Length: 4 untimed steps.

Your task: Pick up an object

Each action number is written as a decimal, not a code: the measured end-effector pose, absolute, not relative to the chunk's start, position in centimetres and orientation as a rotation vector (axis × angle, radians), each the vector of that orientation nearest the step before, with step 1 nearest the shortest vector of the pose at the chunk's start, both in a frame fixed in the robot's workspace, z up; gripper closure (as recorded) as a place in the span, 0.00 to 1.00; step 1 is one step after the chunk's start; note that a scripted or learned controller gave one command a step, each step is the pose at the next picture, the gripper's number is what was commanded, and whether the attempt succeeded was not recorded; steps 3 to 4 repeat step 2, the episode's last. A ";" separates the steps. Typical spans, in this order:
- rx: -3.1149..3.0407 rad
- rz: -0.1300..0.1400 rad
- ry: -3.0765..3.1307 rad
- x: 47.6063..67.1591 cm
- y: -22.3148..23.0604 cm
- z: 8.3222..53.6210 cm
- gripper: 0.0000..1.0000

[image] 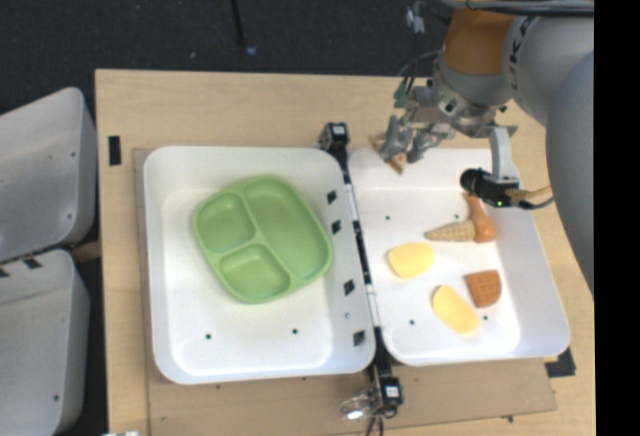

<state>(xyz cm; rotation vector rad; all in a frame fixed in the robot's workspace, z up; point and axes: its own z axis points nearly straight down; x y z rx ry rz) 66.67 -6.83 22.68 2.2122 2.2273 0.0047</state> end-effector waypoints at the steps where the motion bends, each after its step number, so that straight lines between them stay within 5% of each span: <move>1: 2.215 0.000 2.229 65.6 -2.0 22.9 1.00; 2: 2.213 0.004 2.230 66.2 3.9 24.0 1.00; 4: 2.213 0.004 2.230 66.2 3.9 24.0 1.00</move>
